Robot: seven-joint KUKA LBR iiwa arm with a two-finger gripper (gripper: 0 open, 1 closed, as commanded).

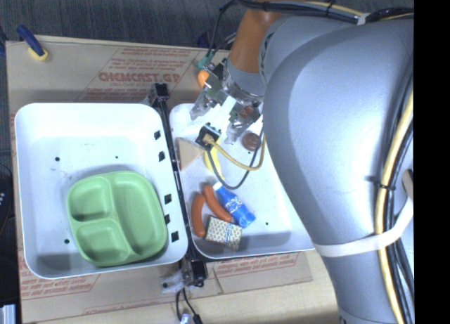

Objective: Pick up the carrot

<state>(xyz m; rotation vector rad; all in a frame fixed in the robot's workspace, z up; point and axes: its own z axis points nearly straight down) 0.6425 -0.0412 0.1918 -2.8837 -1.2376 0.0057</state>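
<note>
Bulky grey arm with orange wrist band (330, 126) bent down over the right shallow white bin (278, 235), green three-compartment plastic tray (116, 217) in the left bin, claw (223, 115) near the bin's far end, finger state unclear, long orange carrot (216, 204) lying apart near the front.

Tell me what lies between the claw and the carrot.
In the camera view, a tan wedge-shaped piece and bare white bin floor separate the claw from the carrot.
</note>
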